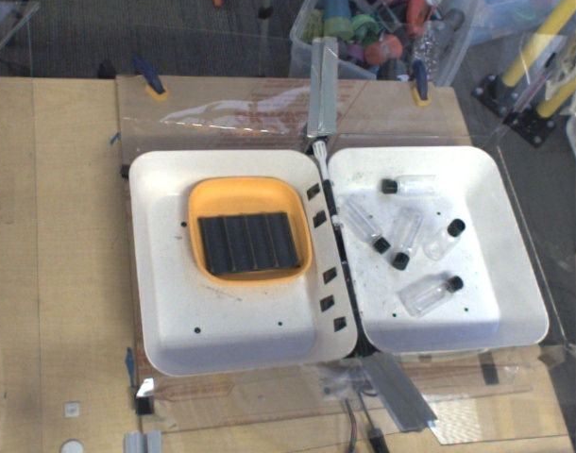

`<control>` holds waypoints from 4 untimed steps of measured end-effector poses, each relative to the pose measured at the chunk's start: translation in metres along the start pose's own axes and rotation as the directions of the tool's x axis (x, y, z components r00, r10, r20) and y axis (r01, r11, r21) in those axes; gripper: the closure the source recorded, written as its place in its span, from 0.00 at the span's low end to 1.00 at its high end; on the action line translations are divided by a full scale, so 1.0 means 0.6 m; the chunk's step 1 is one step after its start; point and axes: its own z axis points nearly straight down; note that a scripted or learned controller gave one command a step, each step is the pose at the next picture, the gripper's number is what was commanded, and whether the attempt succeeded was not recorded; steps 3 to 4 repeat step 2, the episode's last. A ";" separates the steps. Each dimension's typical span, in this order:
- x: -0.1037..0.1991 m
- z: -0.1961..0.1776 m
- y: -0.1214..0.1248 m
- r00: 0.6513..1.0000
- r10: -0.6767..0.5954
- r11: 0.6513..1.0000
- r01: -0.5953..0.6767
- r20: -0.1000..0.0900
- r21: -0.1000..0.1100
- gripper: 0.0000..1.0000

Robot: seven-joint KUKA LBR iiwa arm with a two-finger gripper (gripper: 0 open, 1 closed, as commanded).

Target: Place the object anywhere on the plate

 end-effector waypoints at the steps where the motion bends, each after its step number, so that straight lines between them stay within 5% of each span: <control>1: 0.000 0.000 -0.001 1.000 -0.005 1.000 0.005 0.001 -0.001 1.00; 4: 0.000 0.000 0.000 0.999 -0.048 0.999 0.048 0.000 0.000 1.00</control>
